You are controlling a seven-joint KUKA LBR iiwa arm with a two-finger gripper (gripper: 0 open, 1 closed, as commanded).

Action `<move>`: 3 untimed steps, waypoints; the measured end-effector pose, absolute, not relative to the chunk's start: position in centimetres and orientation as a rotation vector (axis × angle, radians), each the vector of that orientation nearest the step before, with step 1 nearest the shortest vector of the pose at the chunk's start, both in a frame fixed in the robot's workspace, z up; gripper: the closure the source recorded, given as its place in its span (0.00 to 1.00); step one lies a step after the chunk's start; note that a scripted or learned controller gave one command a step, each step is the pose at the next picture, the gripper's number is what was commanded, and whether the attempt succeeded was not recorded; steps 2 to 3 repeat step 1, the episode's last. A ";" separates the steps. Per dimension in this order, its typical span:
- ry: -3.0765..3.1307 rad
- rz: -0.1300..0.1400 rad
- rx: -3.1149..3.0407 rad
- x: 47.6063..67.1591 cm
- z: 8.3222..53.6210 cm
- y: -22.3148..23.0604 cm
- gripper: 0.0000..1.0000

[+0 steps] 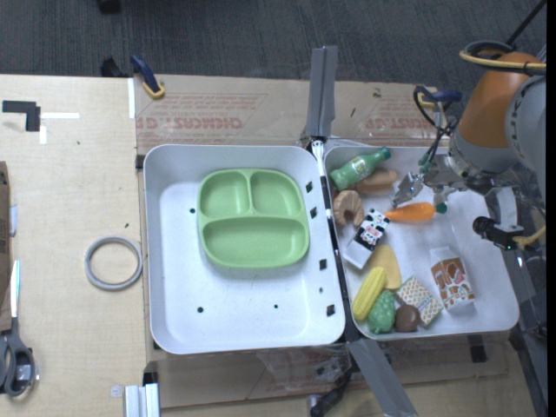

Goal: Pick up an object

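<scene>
Arm (508, 120) is reaching in from the right, wrist angling down-left; gripper (408, 189) is hanging low, finger state unclear.

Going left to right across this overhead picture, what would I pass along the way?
Scissors → tape ring → green divided plate → green bottle → orange carrot → snack packet → robot arm.
</scene>
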State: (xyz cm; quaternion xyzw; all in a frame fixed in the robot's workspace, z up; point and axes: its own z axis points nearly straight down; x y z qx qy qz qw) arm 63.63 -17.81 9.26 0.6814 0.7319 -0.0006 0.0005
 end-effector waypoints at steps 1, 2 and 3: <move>2.342 -0.001 2.094 58.1 9.2 -15.6 0.00; 2.342 -0.001 2.094 58.1 9.2 -15.6 0.00; 2.342 -0.001 2.094 58.1 9.2 -15.6 0.00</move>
